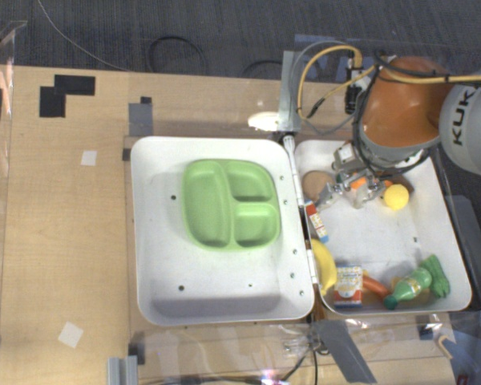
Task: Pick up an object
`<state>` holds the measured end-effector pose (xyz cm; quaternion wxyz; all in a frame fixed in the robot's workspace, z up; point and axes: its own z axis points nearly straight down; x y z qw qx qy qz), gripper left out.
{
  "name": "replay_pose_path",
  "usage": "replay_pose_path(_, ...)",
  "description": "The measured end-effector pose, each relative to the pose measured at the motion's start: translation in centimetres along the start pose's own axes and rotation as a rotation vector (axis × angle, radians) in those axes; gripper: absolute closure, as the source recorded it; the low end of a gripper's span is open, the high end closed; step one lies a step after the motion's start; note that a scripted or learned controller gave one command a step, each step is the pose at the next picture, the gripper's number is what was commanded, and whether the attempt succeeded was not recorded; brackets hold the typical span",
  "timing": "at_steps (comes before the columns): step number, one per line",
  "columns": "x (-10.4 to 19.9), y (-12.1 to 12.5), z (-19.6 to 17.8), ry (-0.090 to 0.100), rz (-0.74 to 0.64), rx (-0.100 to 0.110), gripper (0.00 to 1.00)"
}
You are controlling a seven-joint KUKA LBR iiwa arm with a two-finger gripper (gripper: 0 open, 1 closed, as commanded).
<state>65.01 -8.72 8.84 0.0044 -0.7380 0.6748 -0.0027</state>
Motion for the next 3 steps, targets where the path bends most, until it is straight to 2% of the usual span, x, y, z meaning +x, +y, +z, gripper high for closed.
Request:
replay_pose_path(1, 1.3, -0.2, 0.0, 0.001, -0.126, -0.001, 0.00)
replay_pose_path(2, 3.8, -1.8, -6.2, 0.001, -0.489, 0.000, 0.00)
replay_pose_path(3, 1.4, -0.6, 0.0, 0.000, -0.529, -0.003, 0.00)
